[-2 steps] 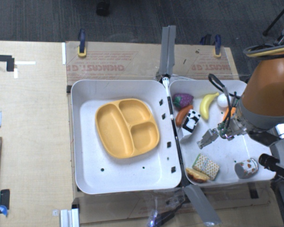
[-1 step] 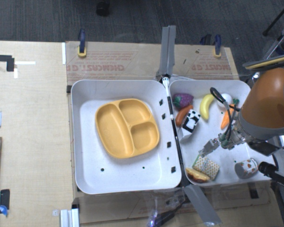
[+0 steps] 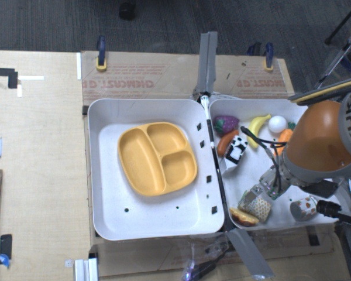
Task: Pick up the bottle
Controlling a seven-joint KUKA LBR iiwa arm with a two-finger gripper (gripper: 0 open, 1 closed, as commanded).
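Bottle [image 3: 256,202], probably the patterned item, lies lower right in right bin [image 3: 245,107]. End effector [image 3: 269,186] sits over it; grip state unclear.

The bench [image 3: 35,157] bears two white bins [image 3: 99,174] on cardboard [image 3: 164,78].

Smooth matt yellow plastic plate [image 3: 157,157] in the glossy white plastic left bin [image 3: 105,215], glossy orange band [image 3: 319,136] on the arm right of the plate, pale matt wood bench [image 3: 35,157], brown printed cardboard [image 3: 146,75] behind the bin
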